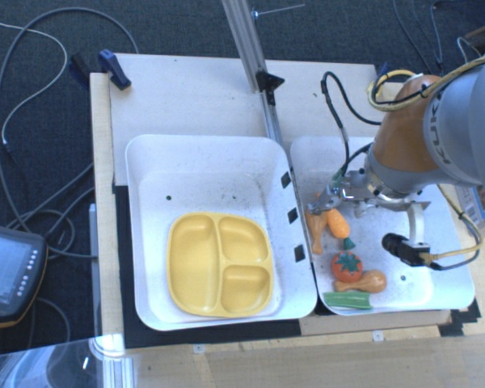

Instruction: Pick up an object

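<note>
Several toy foods lie in the right bin. A short orange carrot piece sits near the bin's left wall, with a longer orange piece beside it against the wall. Below them are a red tomato, an orange gourd-shaped piece and a green pod at the front edge. My gripper hangs low over the bin's left half, just above the short carrot piece. The wrist covers much of it, and I see nothing held in it.
The left bin holds a yellow divided plate. A metal pole slants up from between the bins at the back. A black connector with cables hangs from the arm over the right bin.
</note>
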`<state>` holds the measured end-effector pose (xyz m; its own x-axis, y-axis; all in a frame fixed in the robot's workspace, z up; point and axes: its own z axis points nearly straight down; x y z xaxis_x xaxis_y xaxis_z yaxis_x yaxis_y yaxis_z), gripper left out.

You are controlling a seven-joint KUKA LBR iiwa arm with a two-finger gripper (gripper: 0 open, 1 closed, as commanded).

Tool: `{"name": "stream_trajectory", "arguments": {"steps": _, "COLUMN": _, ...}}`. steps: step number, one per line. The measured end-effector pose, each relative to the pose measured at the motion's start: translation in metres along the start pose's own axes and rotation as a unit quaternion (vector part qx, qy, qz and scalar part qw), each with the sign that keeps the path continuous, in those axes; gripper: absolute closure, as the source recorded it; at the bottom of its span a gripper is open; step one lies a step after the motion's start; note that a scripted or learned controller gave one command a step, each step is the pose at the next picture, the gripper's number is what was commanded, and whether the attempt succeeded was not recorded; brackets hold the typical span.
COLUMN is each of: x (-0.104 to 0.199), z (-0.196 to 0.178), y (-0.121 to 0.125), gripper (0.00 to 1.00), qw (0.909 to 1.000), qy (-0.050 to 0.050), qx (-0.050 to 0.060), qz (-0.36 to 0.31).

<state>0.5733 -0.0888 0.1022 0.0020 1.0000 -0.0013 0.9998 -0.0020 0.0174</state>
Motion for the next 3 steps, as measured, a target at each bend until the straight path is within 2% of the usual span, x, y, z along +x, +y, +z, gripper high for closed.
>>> {"name": "stream_trajectory", "arguments": {"steps": 1, "x": -0.001, "z": -0.012, "y": 0.002, "gripper": 1.00, "qw": 1.0000, "qy": -0.001, "qx": -0.004, "qz": 0.000}}
{"name": "stream_trajectory", "arguments": {"steps": 2, "x": 0.002, "z": -0.063, "y": 0.014, "gripper": 1.00, "qw": 1.0000, "qy": 0.000, "qx": 0.006, "qz": -0.002}}
{"name": "stream_trajectory", "arguments": {"steps": 3, "x": 0.000, "z": -0.108, "y": 0.020, "gripper": 1.00, "qw": 1.0000, "qy": 0.000, "qx": 0.005, "qz": -0.002}}
